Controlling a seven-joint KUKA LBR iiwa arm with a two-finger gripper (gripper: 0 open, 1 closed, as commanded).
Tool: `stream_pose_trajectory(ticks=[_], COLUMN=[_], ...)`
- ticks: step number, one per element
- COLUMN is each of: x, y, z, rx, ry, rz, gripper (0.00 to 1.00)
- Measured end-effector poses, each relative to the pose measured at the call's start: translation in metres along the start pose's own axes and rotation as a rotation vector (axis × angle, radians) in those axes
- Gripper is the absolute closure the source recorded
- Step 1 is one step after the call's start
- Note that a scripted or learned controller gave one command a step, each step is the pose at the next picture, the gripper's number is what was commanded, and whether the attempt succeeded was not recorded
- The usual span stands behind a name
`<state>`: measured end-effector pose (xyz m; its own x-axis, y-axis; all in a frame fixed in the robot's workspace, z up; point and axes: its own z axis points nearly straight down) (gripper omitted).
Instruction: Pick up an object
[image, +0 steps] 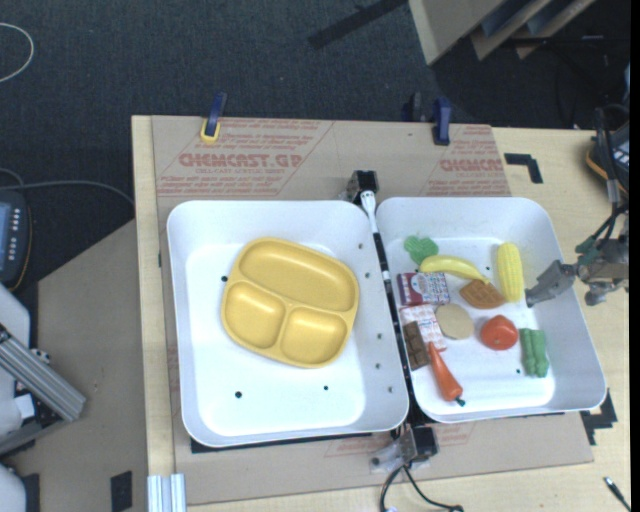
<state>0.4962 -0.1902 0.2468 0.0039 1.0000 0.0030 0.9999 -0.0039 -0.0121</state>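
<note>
Here we see the claw (548, 284) at the right bin's (560, 385) edge — corn (510, 270) just left — grip state we cannot tell.

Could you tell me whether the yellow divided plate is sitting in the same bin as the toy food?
No, the yellow divided plate lies in the left bin, while the toy food sits in the right bin.

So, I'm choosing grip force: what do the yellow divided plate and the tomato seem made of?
The yellow divided plate looks like moulded plastic with a smooth, slightly glossy finish, with soft highlights on its ridges. The tomato seems a toy, probably plastic too: uniform red with a small shiny spot. How hard it is can't be told.
</note>
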Motion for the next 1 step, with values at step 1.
stream_pose_trajectory(ticks=[1], x=[0.0004], y=[0.0025], z=[-0.0063], rx=[-0.013], ry=[-0.003], rz=[-0.004], gripper=[0.0])
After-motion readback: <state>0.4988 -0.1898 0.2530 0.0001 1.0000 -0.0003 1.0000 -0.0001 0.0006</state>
